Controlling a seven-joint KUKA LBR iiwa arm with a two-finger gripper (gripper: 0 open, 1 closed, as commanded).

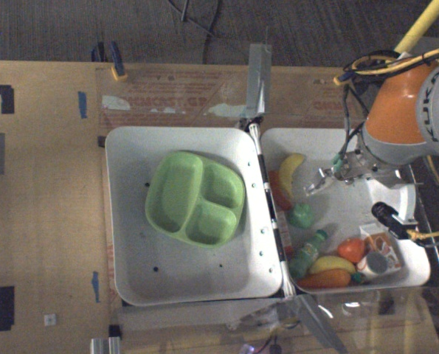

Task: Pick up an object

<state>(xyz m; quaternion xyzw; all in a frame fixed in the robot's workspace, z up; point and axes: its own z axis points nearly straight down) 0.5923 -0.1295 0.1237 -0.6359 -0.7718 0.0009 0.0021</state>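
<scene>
While the arm reaches in from the right, its gripper (316,186) hangs over the right bin (418,270), and from where I stand I cannot tell how the claw is set; nothing shows between it. Closest to it are a yellow banana (291,169) up against the bin's left wall, a red piece (279,190) just beside that, and a small green fruit (301,215) a little lower. More toys crowd the near end: a green bottle (308,253), a second yellow banana (332,263), an orange carrot (325,279) and a tomato (351,250). The left bin (130,271) carries a green divided plate (195,197). I would guess these are hollow plastic play food, light, stiff and slick, so the upper banana is best pinched across its narrow middle, where curved sides are least likely to squirt free.
</scene>
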